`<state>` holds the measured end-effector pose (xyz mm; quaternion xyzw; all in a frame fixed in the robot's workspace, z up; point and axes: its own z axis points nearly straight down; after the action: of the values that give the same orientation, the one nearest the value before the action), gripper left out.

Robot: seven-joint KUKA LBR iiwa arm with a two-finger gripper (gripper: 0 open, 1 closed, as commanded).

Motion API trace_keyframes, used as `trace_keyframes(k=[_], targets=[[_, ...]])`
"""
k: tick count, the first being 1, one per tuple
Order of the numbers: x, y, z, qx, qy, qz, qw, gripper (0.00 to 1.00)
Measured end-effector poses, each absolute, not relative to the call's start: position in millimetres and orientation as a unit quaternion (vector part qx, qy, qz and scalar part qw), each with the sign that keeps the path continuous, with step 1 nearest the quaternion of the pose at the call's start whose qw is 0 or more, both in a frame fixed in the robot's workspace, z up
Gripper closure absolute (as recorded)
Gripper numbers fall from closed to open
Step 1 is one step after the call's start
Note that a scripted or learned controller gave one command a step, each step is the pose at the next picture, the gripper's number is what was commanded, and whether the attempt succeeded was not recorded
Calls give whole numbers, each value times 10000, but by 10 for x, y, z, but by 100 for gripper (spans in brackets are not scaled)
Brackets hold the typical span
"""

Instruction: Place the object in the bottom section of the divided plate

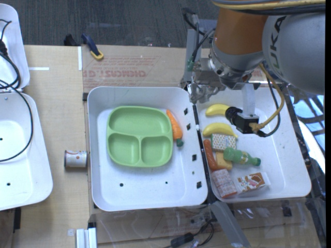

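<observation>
A green divided plate (138,122) lies in the left bin (103,190), with one wide section at the far side and two small ones at the near side; all three sections are bare. An orange carrot (175,124) with a green end lies on the bin floor against the plate's right rim. My gripper (199,93) hangs over the far end of the wall between the two bins, just behind the carrot and left of the bananas. I see nothing held in it.
The right bin (289,154) holds two yellow bananas (217,109), a green bottle (241,157), a red sausage (209,151), a cracker pack (223,140) and snack packets (252,181). A small can (76,158) lies on the bench to the left.
</observation>
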<state>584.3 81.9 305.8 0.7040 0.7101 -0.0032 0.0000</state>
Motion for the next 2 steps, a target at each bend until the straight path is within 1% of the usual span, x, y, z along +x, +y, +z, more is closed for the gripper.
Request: trace_keyframes(k=[1,2], targets=[[5843,819,3057,7041,7101,-32,-1,0],[5906,707,2694,7743,6328,-28,-11,0]])
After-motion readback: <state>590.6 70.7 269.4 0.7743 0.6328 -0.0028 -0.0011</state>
